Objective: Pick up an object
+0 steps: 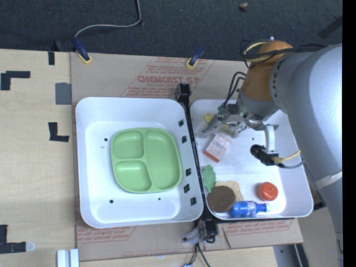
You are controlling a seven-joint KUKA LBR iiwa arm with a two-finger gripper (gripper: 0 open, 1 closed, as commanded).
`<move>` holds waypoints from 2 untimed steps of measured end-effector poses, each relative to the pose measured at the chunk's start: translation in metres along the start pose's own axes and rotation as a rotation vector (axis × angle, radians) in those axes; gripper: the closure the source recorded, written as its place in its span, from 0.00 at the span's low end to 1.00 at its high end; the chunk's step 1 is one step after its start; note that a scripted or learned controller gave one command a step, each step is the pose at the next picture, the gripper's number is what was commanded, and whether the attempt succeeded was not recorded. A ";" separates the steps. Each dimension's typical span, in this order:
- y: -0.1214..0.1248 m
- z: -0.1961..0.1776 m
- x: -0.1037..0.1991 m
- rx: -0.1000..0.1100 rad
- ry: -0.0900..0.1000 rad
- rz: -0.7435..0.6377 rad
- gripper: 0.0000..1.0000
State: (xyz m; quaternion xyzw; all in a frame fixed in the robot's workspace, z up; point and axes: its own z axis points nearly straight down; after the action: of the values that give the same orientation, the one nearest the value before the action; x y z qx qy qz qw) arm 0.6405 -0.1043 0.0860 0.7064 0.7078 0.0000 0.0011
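While hovering over the right bin (289, 149), pincer (214, 124) grip unclear, red-white packet (217, 147) just below.

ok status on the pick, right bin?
Gripper low in right bin, over the red-and-white packet; grip unconfirmed. Orange ball, blue bottle, brown disc at bin's near end, apart.

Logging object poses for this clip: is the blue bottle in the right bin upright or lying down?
Lying down. The blue bottle rests on its side along the right bin's near edge, its long side showing, beside the brown disc.
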 end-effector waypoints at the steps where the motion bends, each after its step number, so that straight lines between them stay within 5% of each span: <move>1: 0.025 0.002 0.009 0.015 0.001 0.003 0.00; 2: 0.026 0.002 -0.012 0.017 0.006 0.002 0.00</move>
State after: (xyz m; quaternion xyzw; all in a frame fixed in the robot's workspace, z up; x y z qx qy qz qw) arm 0.6662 -0.1163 0.0846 0.7071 0.7071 -0.0037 -0.0069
